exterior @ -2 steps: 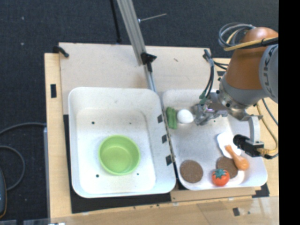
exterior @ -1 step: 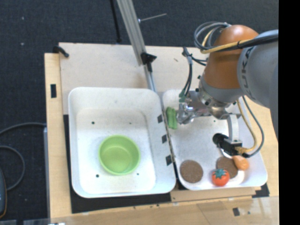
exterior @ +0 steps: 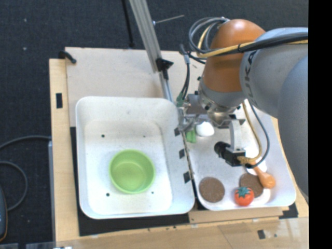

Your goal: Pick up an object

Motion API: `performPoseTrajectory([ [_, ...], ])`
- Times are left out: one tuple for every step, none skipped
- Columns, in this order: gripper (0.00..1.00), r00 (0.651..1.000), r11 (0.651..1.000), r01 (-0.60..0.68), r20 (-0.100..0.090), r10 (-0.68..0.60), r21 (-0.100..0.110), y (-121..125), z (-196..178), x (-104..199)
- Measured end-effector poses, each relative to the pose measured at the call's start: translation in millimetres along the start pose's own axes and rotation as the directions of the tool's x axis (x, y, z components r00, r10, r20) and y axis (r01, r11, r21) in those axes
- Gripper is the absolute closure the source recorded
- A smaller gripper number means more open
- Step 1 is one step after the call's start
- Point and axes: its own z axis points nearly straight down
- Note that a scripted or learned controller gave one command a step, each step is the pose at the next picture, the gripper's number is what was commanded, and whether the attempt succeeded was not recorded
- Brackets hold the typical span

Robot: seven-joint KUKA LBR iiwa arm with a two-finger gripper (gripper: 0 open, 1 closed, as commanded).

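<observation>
- Arm (exterior: 244, 61): lowered into the right bin (exterior: 284, 166), placed for a pick.
- Left bin (exterior: 93, 118): holds a green bowl (exterior: 132, 171).
- Gripper (exterior: 199, 123): fingers hidden beneath the wrist; open or closed, cannot tell.
- White object (exterior: 205, 129): just beside the gripper, possibly the target; contact unconfirmed.
- Brown disc (exterior: 211, 189), tomato (exterior: 244, 195): near the front wall, well apart from the gripper.

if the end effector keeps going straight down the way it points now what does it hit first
Probably the white egg-shaped object right under the end effector, near the left wall of the right bin. A small green piece lies beside it. Depth is hard to judge from this slanted view.
</observation>
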Motion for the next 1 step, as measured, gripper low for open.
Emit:
performPoseTrajectory([
  [1.00, 1.000, 1.000, -0.005, 0.003, 0.005, 0.002, 19.6, 11.3, 41.4],
])
